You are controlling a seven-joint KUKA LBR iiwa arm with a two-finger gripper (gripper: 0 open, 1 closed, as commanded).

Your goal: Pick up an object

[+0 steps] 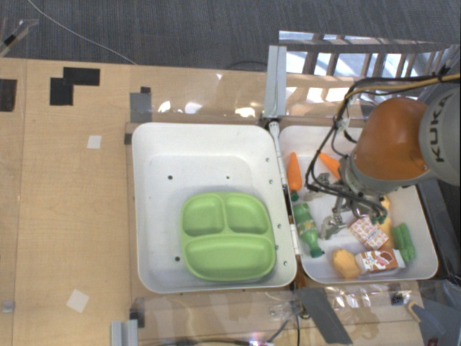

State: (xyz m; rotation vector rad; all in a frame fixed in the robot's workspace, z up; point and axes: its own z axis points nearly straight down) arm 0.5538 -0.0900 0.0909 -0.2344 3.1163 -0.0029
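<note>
My gripper (340, 220) hangs low over the middle of the right bin (425, 265), under the arm's orange band (389, 139). Just left of it lies a green bottle (308, 229). A small pink-and-white carton (369, 231) sits just to its right. A red-and-white carton (378, 261) and an orange fruit (346, 263) lie in front of it. A carrot (294, 171) rests along the bin's left wall, with another orange piece (330, 164) partly under the arm. I see nothing held.
The left bin (158, 157) holds a green divided plate (227, 235). A green vegetable (403, 241) and a yellow item (387, 218) lie at the right bin's right side. Cables loop above the wrist. A metal frame (346, 56) stands behind the bins.
</note>
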